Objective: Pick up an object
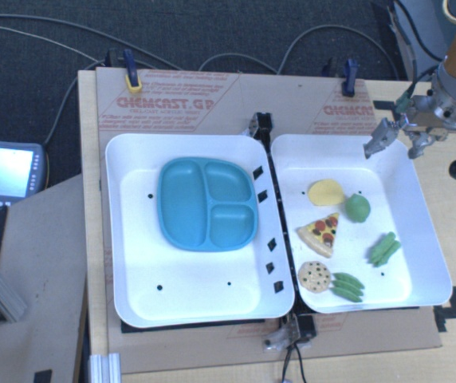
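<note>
**Inspector:** State the position of the arm.

**Assistant:** The gripper (396,140) hangs over the far right corner of the right bin (429,238). Its two fingers are spread wide apart, and nothing sits between them.

**Inspector:** And the objects available for picking?

**Assistant:** All six lie in the right bin, well apart from the gripper. A yellow toy piece (325,191) lies nearest the far side, with a round green toy (358,208) just beside it on the right. A toy pizza slice (319,235) lies below the yellow piece. A green toy vegetable (383,249) lies toward the right wall. At the near edge, a toy cookie (314,276) sits just beside a green pea pod (347,286).

**Inspector:** Contents of the left bin?

**Assistant:** The left bin (132,238) holds a blue divided tray (208,203) with three compartments, lying flat toward the far side.

**Inspector:** Surroundings?

**Assistant:** Both bins rest on a cardboard sheet (172,98), held by two blue clamps (131,69) at the far edge.
</note>
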`<move>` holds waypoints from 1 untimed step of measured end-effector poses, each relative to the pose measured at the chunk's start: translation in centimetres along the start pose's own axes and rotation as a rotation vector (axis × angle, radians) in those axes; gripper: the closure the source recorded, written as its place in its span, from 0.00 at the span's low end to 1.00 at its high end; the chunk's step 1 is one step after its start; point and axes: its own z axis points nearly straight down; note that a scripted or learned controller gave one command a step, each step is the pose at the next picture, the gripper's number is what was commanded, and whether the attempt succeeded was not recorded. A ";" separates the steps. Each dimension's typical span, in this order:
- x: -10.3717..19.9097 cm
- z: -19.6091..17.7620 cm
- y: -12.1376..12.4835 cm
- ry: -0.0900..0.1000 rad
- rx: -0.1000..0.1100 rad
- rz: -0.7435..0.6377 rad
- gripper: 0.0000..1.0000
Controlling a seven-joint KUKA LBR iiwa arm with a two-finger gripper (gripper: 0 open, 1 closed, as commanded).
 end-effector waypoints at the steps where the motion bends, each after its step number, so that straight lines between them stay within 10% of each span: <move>1: 0.1 -0.9 0.2 -0.003 -0.014 -0.003 0.00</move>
